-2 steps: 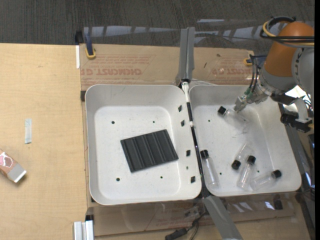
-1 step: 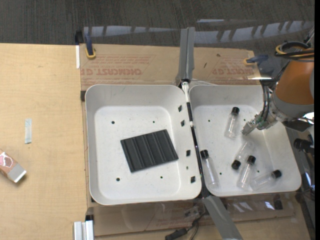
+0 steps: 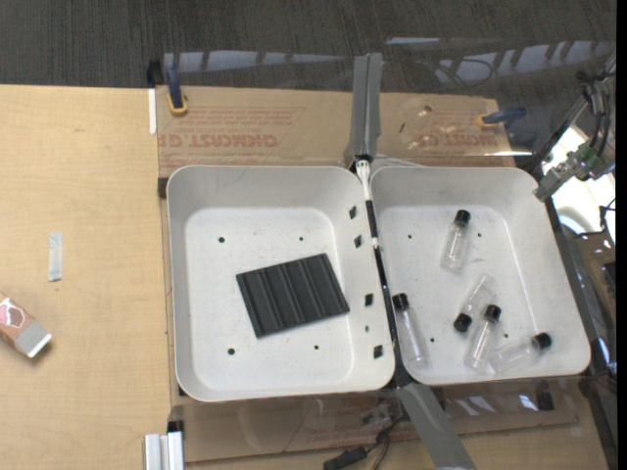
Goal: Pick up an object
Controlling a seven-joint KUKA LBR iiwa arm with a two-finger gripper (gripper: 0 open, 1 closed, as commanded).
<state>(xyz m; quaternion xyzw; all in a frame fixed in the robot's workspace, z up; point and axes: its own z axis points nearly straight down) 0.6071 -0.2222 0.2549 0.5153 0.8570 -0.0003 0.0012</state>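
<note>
The right white bin (image 3: 549, 253) holds several clear vials with black caps. One vial (image 3: 456, 240) lies alone near the bin's middle top. Another vial (image 3: 408, 333) rests along the left wall. A cluster of three vials (image 3: 481, 341) sits at the front right, one of them (image 3: 517, 353) close to the front rim. In the left white bin (image 3: 196, 262) a dark ribbed rectangular mat (image 3: 292, 294) lies flat, slightly turned. Cables and a bit of grey hardware (image 3: 578, 160) show at the far right edge, above the right bin's corner.
A grey post (image 3: 367, 106) rises between the bins at the back, with cardboard (image 3: 255, 135) behind them. Blue clamps (image 3: 174, 94) grip the cardboard. On the wooden table to the left lie a small grey strip (image 3: 55, 258) and a red-and-white packet (image 3: 22, 326).
</note>
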